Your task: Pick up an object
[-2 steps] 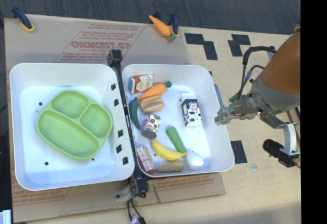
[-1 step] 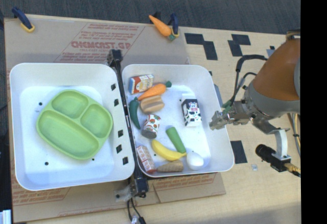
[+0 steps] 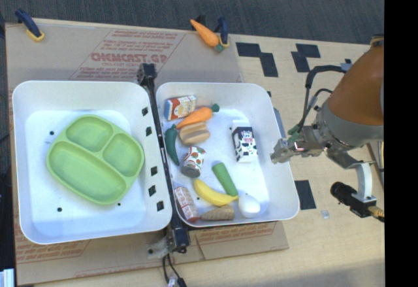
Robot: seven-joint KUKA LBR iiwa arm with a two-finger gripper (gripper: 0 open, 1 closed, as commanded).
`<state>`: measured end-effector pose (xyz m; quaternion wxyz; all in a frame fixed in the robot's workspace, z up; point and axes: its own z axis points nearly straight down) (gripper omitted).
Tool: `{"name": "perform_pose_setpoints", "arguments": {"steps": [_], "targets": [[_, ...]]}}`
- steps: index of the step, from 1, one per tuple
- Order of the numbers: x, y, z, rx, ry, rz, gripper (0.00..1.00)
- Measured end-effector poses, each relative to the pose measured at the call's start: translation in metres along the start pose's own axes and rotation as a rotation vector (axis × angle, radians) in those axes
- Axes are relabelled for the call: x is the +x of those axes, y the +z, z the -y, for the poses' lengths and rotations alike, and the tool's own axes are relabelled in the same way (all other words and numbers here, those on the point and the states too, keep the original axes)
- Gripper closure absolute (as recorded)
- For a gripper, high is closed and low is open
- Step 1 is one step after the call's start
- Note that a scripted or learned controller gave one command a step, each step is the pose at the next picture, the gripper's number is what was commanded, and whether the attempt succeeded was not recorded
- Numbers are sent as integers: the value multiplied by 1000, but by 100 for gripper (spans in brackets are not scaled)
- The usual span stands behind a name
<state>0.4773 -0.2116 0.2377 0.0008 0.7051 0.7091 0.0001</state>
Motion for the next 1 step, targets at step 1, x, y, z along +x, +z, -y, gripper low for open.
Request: {"name": "perform_pose_setpoints", "arguments": {"steps": [1], "targets": [[0, -15, 0, -2, 0, 0, 100]]}}
